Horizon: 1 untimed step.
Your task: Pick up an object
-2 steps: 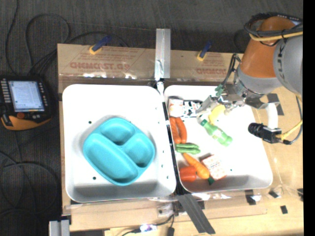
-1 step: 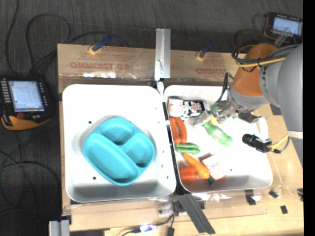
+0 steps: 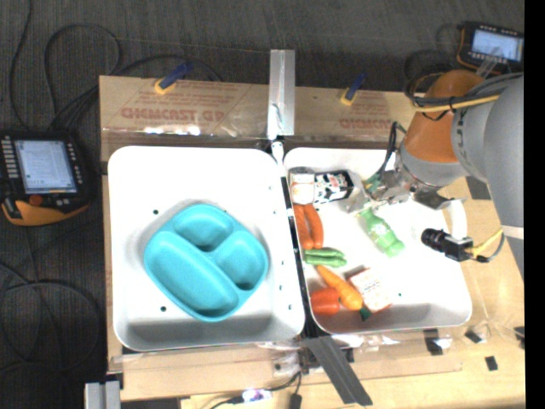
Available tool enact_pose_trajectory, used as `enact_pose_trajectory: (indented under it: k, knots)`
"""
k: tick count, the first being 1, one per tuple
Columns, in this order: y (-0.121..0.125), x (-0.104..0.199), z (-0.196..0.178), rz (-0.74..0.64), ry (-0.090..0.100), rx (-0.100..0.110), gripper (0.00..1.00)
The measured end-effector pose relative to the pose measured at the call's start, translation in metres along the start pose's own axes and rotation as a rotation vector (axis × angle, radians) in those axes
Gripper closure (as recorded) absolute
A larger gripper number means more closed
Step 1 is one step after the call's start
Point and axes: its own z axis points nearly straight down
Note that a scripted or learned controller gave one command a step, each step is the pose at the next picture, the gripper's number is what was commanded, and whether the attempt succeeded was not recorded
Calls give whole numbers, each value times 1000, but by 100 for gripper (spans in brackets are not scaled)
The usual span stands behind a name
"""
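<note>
Your bench [image 3: 170, 100] carries two bins side by side. Left bin [image 3: 136, 177]: one divided tray [image 3: 204, 261] at centre. Right bin [image 3: 443, 296]: carton [image 3: 328, 186] at 11 o'clock, bottle [image 3: 380, 232] at centre, pea pod [image 3: 324, 256] at 9 o'clock, carrot [image 3: 341, 288] and box [image 3: 375, 288] at 7 o'clock.

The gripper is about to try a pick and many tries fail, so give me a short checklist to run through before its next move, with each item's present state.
1. Gripper is over the right bin: ok.
2. A target lies close: ok, the green bottle lies just below it.
3. Nothing already held: cannot tell, the wrist hides the view.
4. Bottle stands free of its neighbours: ok, white floor shows around it.
5. Clutter by the left wall is out of the way: ok, the carrots and the green pepper lie apart from the bottle.
6. Left bin untouched: ok, the blue tray rests there.
</note>
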Motion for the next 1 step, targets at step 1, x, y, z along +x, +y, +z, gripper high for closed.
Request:
enact_pose_trajectory:
  k: [1]
  knots:
    - [64,53,-99,-94,4,9,100]
